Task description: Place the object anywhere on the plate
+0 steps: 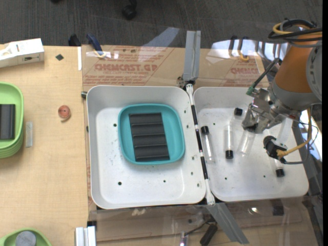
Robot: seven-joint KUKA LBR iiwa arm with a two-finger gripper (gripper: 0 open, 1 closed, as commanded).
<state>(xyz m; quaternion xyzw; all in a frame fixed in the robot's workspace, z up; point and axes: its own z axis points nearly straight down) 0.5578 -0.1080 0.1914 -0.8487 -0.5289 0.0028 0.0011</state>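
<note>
The camera looks down at a slant on two white bins set side by side on a wooden bench. The left bin (102, 183) holds a teal plate (151, 133), roughly square with rounded corners, lying a little toward the far side of the bin. On the plate rests a dark ribbed block (148, 136) – black, with four ridges running across it – covering most of the plate's middle.

The right bin (256, 186) holds several clear tubes with black caps. One tube (206, 142) lies along the left wall, just beside the divide between the bins. A second tube (228, 142) lies near the middle, its black cap toward the near end. A third tube (246, 140) sits just below the gripper. Small black caps (279, 172) lie loose near the bin's right side, and another cap (238, 111) lies toward the far side.

The arm (297, 70) comes in from the right, grey with an orange band, and its gripper (253, 121) hangs over the right bin, well apart from the plate. Whether its fingers are open or closed cannot be told from here, nor whether they hold a tube.

On the bench to the left stand a green tray (15, 99), a small reddish disc (63, 111) and, at the far left, a white box (20, 52).
</note>
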